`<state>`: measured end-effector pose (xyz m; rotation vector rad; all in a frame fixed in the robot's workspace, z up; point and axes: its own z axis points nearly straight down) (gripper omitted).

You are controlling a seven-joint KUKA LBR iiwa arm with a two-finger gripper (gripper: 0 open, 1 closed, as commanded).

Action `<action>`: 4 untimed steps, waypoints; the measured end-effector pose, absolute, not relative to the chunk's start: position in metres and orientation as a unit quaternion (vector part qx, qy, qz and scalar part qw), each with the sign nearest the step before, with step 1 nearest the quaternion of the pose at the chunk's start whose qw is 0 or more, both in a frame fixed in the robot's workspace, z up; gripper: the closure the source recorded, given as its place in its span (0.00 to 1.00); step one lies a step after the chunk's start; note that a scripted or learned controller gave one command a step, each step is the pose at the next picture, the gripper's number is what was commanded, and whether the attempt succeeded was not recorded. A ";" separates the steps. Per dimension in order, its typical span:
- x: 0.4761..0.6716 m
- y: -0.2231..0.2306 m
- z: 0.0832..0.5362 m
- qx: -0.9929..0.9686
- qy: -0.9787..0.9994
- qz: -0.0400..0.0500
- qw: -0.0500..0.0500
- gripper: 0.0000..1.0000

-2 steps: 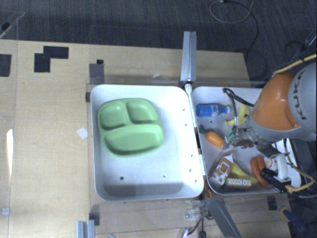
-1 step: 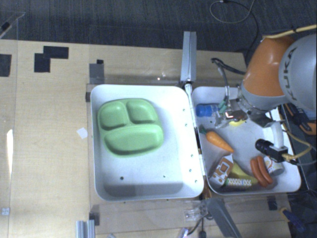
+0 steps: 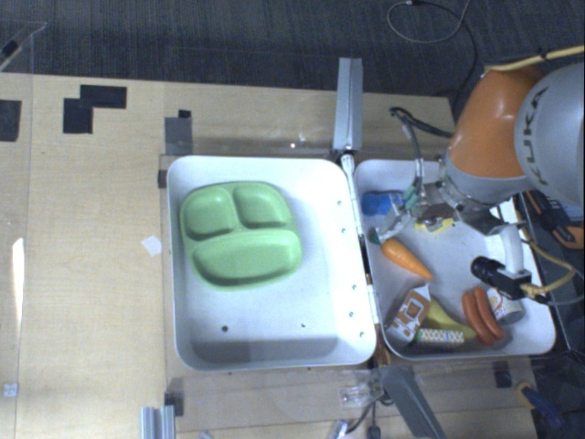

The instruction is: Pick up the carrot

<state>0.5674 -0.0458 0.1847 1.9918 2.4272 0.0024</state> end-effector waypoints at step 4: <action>0.557 -0.022 0.185 0.573 0.820 0.001 0.001 1.00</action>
